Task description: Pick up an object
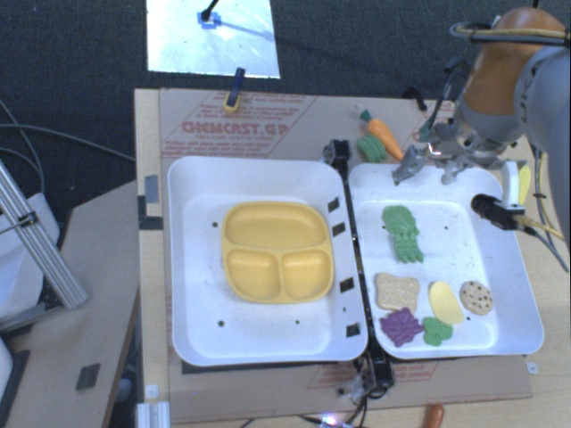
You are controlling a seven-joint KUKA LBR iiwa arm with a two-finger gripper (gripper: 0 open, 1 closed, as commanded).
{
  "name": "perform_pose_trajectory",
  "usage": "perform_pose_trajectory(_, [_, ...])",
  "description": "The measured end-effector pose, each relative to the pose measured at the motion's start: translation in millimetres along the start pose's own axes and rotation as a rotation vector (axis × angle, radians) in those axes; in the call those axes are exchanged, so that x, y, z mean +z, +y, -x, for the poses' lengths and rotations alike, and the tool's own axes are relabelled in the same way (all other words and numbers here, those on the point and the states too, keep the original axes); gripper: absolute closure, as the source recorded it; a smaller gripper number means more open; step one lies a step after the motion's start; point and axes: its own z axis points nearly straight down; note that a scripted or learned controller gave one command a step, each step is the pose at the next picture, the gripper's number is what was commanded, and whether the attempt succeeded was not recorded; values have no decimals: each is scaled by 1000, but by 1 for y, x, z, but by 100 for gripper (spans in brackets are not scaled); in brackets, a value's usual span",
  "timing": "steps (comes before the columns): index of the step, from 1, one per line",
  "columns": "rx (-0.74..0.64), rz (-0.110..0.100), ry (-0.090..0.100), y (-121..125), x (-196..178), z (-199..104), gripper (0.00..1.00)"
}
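Note:
My gripper [428, 169] hangs open over the far edge of the right bin [508, 266], with nothing between its fingers. Below it in that bin lies a green leafy toy [402, 232]. Nearer the front lie a slice of toast [396, 291], a yellow oval piece [445, 301], a chocolate-chip cookie [476, 297], a purple grape bunch [401, 326] and a small green piece [437, 331]. A toy carrot [381, 137] lies on the cardboard behind the bins, left of the gripper.
The left bin [192, 239] holds a yellow three-compartment plate [277, 250]. Black clips line the seam between the bins. A shiny metal sheet [212, 25] lies at the back, with a blue-and-yellow tool [235, 89] at its front edge.

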Motion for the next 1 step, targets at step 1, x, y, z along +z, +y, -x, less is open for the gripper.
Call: perform_pose_trajectory(1, [6, -7, 1, -36, 106, 37, 0])
